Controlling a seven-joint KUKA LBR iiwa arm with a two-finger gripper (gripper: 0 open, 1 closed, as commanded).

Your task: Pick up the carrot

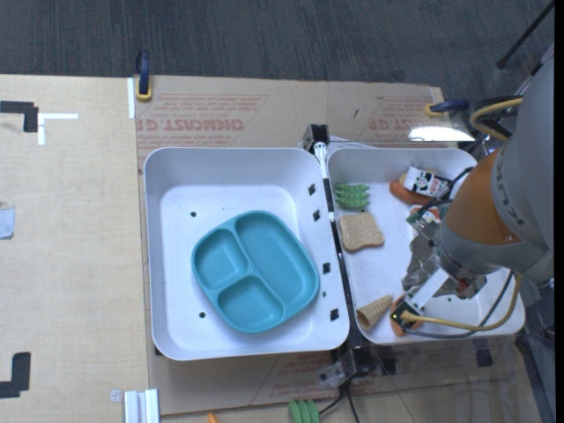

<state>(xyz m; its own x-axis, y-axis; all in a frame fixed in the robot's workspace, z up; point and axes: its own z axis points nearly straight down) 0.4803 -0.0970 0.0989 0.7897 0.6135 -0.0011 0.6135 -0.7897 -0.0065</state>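
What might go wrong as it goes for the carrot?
1. The carrot lies against a black-and-white thing near the bin's wall; the gripper could catch that instead.
2. The gripper sits nearer the cone and bread than the carrot, so it may close on the wrong item.

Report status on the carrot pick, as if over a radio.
Claw over right bin, near side. Carrot at far side, apart from claw, not held. Carton rests against carrot.

Green thing (pixel 304 410) (bottom edge) cut off
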